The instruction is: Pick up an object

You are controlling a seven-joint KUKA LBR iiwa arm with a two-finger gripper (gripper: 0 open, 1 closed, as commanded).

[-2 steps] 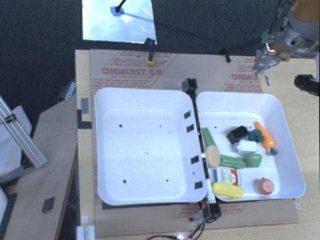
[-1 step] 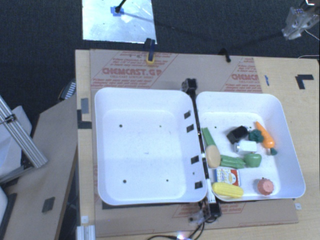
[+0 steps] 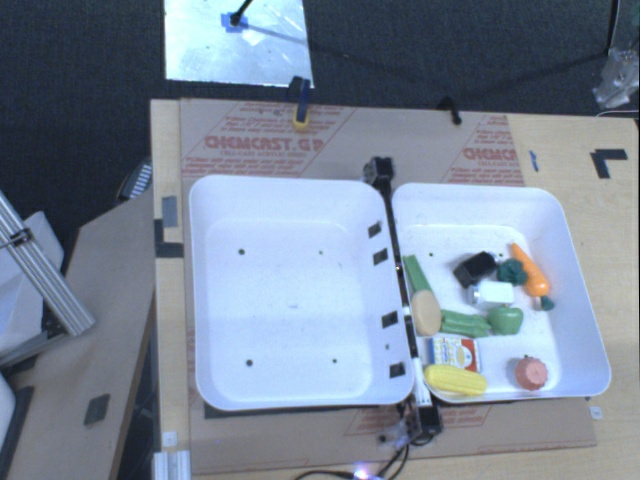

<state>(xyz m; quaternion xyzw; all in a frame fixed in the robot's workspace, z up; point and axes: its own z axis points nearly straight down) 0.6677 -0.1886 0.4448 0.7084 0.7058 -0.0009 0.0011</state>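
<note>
The right white bin (image 3: 560, 218) holds several small toy items. An orange carrot (image 3: 530, 270) lies near its right side, next to a black block (image 3: 475, 267) and a small white piece (image 3: 495, 293). A green vegetable (image 3: 483, 321) lies in the middle, with a beige and green piece (image 3: 422, 300) against the divider. A red and white box (image 3: 452, 352) and a yellow corn cob (image 3: 455, 379) sit at the front left corner. A pink round item (image 3: 532, 372) rests near the front right.
The left white bin (image 3: 290, 298) lies beside the right one on a cardboard sheet (image 3: 260, 143). A metal plate (image 3: 235, 28) lies on the dark floor behind. An aluminium frame (image 3: 40, 273) stands at the far left.
</note>
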